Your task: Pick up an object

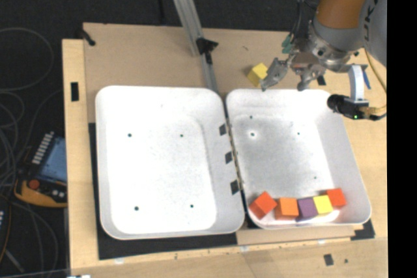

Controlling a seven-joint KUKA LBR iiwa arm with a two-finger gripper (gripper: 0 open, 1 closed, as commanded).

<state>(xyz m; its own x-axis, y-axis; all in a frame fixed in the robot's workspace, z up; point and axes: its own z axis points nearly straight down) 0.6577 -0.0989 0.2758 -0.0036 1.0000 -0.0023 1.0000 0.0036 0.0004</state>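
Hovering over the right bin's [339, 159] far rim, the tool [290, 80] hangs open and empty; next it must descend toward the blocks [298, 205] along the near wall.

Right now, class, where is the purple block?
The purple block sits in the right bin, against its near wall, in a row of blocks between an orange block and a yellow block.

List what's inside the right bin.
Five small blocks line the right bin's near wall: two orange-red, an orange, a purple and a yellow. Nothing covers them.
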